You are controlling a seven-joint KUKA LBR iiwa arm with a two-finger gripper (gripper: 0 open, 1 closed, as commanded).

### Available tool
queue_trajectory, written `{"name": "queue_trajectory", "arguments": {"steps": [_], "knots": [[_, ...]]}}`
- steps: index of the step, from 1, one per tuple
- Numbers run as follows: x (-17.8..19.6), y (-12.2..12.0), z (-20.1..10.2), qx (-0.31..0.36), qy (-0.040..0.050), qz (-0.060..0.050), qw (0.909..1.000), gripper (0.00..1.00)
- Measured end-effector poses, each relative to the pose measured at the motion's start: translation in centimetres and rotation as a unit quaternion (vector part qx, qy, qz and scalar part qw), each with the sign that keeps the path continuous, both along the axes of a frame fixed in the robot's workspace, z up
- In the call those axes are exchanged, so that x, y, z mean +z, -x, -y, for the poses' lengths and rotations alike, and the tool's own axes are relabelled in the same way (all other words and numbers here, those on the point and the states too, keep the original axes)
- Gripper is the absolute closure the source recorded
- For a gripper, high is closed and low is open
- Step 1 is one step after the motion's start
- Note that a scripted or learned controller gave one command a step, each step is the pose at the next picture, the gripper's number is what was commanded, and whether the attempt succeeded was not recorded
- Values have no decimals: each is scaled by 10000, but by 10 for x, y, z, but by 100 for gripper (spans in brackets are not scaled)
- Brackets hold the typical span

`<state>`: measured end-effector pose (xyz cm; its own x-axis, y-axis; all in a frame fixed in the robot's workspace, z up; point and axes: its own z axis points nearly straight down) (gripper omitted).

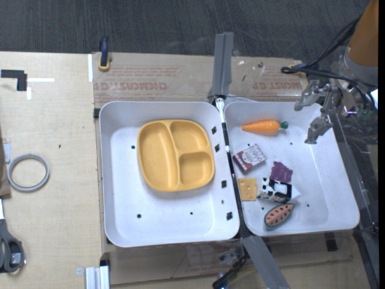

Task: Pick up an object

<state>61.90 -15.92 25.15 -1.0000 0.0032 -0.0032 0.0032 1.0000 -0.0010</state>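
Six small objects (264, 167), one tray (176, 155)

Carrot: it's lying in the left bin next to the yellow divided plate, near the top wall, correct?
Not quite. The camera view shows the carrot lying near the top wall of the right bin, apart from the yellow divided plate, which sits by itself in the left bin.

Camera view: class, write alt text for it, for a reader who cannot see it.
A robot arm's end effector hangs over the right white bin, which holds a toy carrot, a small box, a cracker and other small toys. The left bin holds a yellow divided plate.
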Motion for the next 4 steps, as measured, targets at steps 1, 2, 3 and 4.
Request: {"name": "queue_trajectory", "arguments": {"steps": [1, 2, 3, 4], "knots": [[-59, -1, -24, 38, -2, -3, 10000, 0], [-154, -43, -44, -907, -2, 37, 9959, 0], [-143, -45, -45, -890, 3, 68, 9960, 100], [-143, -45, -45, -891, 2, 66, 9960, 0]]}}
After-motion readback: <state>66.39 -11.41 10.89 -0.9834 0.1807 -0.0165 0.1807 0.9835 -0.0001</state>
